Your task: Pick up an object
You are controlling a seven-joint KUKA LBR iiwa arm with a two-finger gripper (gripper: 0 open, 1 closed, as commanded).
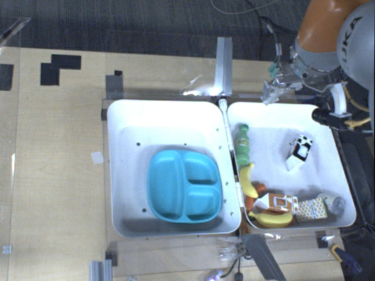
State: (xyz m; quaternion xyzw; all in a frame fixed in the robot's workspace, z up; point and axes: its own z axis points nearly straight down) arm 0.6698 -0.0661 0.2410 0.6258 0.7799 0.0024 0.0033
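Gripper [274,86] sits upper right, over the right bin's [275,122] back rim; can't tell its state. Below it, a small black-and-white carton [299,150] lies tilted mid-bin. Blue divided tray [184,185] fills the left bin [126,127].

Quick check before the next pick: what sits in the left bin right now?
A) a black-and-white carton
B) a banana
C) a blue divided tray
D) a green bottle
C: the blue divided tray lies alone in the left bin; the bottle, banana and carton are in the right bin.
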